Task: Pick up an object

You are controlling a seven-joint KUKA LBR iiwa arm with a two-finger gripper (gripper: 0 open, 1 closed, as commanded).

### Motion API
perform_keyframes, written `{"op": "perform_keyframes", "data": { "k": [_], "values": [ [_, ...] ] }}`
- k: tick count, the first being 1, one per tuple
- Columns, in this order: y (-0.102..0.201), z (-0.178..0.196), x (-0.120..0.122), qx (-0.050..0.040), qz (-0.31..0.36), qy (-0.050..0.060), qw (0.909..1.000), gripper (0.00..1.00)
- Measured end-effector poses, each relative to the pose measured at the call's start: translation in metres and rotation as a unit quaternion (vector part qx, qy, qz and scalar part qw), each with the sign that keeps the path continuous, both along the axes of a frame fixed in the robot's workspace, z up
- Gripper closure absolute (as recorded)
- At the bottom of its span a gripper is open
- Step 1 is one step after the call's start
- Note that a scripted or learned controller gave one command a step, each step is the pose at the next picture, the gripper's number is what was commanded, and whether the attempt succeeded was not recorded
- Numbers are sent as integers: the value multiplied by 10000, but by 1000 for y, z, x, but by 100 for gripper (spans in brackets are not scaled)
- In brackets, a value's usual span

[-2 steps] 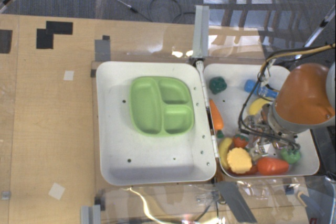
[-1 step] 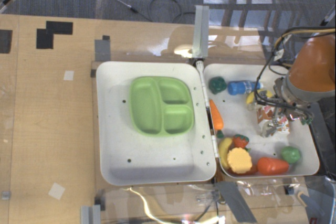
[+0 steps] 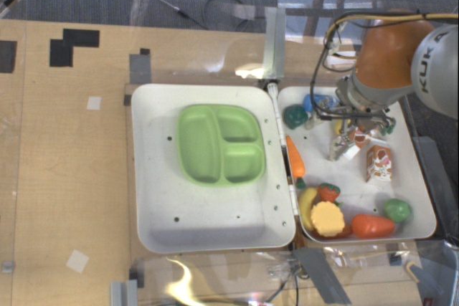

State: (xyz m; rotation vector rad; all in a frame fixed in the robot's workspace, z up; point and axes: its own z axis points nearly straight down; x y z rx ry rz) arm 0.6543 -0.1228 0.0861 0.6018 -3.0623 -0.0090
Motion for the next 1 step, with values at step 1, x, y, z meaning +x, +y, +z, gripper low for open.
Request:
{"op": "perform_keyframes", "data": {
  "k": [1],
  "values": [
    [9, 3, -20, -8, -113, -164, 9998, 0]
  ]
}}
